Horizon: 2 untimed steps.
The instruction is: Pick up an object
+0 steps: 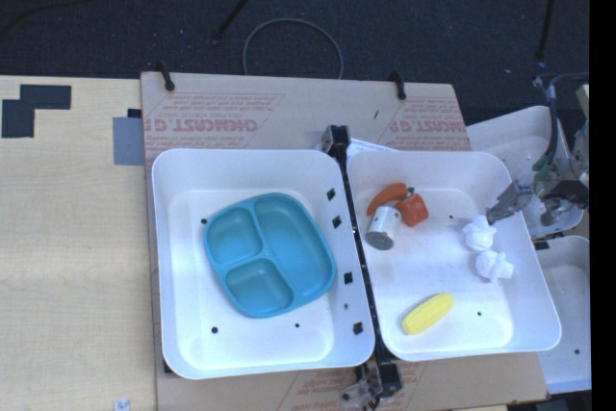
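Blue divided plate (268,253) in left white bin (183,342), right bin (525,332) holding yellow corn cob (427,313), grey cup (382,227), orange-red toy (400,202), two white crumpled pieces (485,248), gripper (512,202) at right rim, jaws' state cannot be told.

Two white bins under me, my reach at the right rim.

The left bin (183,322) holds a blue divided plate (268,252). The right bin (525,327) holds a yellow corn cob (427,313), an orange carrot (387,195), a grey cup (382,227) and crumpled white paper (486,248).
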Motion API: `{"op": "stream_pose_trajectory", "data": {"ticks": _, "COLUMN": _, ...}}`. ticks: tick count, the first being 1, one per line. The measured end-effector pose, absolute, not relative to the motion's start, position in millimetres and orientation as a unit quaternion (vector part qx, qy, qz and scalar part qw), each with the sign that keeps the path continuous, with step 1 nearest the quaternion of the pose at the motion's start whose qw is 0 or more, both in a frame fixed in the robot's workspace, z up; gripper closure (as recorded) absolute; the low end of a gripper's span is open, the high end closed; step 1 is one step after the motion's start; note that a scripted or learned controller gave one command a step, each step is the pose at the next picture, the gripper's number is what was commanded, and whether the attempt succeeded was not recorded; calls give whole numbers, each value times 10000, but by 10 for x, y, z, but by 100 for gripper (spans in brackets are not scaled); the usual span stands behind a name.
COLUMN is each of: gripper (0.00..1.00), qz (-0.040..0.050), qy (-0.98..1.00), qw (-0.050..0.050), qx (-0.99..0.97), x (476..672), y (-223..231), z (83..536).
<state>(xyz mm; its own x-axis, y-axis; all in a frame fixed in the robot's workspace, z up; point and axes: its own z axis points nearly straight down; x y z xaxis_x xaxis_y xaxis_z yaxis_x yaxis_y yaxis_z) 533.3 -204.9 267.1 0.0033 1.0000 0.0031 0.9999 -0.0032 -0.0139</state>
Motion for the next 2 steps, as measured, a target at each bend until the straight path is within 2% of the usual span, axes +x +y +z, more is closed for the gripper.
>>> {"op": "stream_pose_trajectory", "data": {"ticks": 1, "gripper": 0, "qz": 5, "qy": -7070, "qw": 4, "qx": -7072, "x": 5355, "y": -2045, "z": 2739}}
{"op": "stream_pose_trajectory", "data": {"ticks": 2, "gripper": 0, "qz": 17, "qy": -7072, "qw": 36, "qx": -7070, "x": 5363, "y": -1992, "z": 2105}}
